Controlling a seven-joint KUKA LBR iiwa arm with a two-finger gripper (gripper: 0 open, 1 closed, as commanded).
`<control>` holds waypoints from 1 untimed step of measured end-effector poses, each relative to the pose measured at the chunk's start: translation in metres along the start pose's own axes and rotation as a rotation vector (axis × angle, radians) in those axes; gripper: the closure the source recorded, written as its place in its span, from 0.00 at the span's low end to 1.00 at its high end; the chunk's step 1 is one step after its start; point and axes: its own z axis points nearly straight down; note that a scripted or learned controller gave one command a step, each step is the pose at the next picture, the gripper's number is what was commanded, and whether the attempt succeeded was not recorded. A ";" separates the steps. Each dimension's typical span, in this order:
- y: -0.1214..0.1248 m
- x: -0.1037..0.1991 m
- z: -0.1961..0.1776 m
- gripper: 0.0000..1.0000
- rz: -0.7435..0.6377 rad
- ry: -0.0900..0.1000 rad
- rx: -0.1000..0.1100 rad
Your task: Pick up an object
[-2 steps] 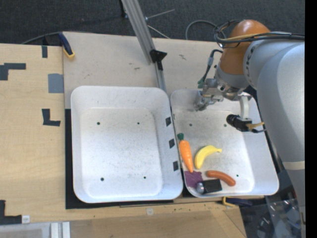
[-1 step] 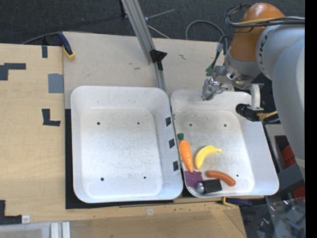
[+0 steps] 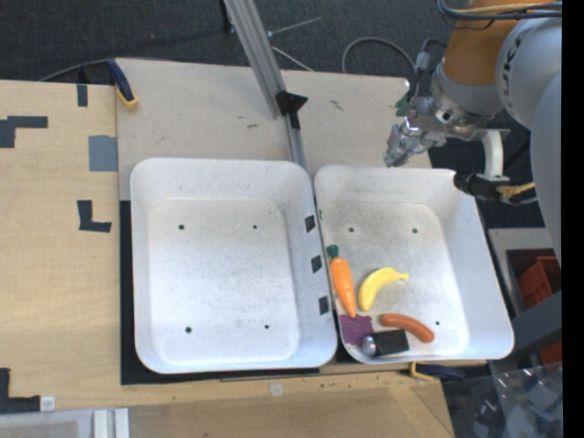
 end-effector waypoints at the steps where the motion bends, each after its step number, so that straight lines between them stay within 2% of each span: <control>1: -0.001 0.001 0.033 1.00 0.001 0.000 0.010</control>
